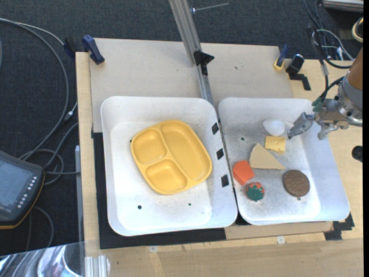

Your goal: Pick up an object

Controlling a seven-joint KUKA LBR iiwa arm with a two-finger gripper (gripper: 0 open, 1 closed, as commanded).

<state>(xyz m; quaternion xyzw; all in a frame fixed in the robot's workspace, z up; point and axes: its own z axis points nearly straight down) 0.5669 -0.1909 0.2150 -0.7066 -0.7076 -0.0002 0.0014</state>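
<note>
The gripper (311, 126) hovers over the right bin (328, 172), its fingers (298, 126) spread with nothing between them, the arm cut off at the frame's edge. Just left of them lies a white egg (274, 126), above a yellow cheese block (275, 144) and pale wedge (264, 157).
</note>
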